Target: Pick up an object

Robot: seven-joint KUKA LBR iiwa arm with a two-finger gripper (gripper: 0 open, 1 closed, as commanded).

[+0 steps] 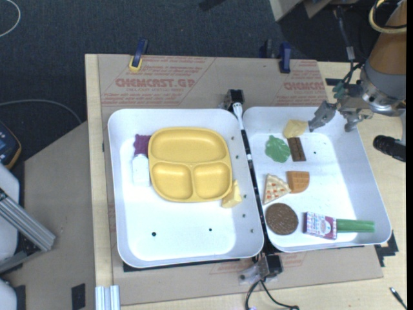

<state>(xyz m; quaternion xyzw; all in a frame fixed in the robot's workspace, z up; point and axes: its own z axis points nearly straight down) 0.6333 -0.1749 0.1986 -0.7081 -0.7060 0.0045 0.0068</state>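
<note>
My gripper (335, 119) hangs over the far right part of the right bin (361, 173), open, with nothing between its fingers. One finger (319, 118) is just right of a pale yellow chunk (295, 128). Below that lie a green leafy piece (277, 149) and a brown bar (297, 149). Further forward are an orange block (297, 181), a pizza slice (275, 188), a round brown cookie (282, 217), a pink-and-white packet (319, 225) and a green stick (353, 225).
The left bin (187, 237) holds a yellow divided plate (190, 163), a purple item (141, 143), a small white bottle (140, 170) and a yellow scrap (231, 196). Two clamps (137, 55) (284, 55) grip the board's far edge. Cables run by the arm.
</note>
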